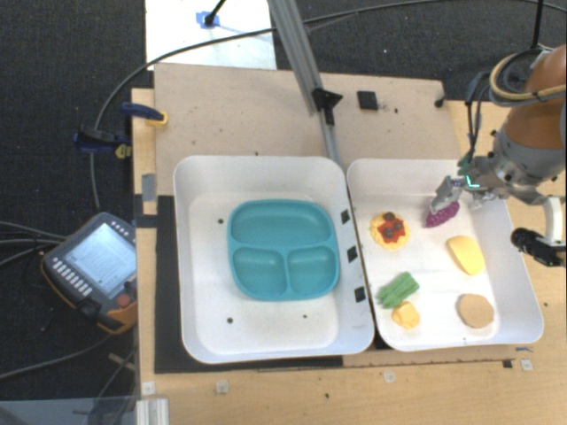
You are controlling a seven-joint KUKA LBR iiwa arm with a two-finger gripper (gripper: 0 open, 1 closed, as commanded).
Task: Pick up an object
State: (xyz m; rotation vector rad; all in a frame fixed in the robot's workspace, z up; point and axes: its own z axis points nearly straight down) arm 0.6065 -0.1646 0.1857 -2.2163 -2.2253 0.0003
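Fingers [446,198] meet the purple object [442,212] — grip cannot be told — no legible writing.

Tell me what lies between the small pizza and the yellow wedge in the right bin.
Nothing: in the camera view, bare white bin floor separates the small pizza from the yellow wedge.

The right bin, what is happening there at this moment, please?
A grey and orange robot arm reaches in from the right, and its gripper sits low over a purple toy at the back of the right bin. Whether it holds the toy cannot be told. Also in this bin lie a small pizza, a yellow wedge, a green vegetable, a small orange piece and a tan round cookie. The left bin holds a teal divided tray.
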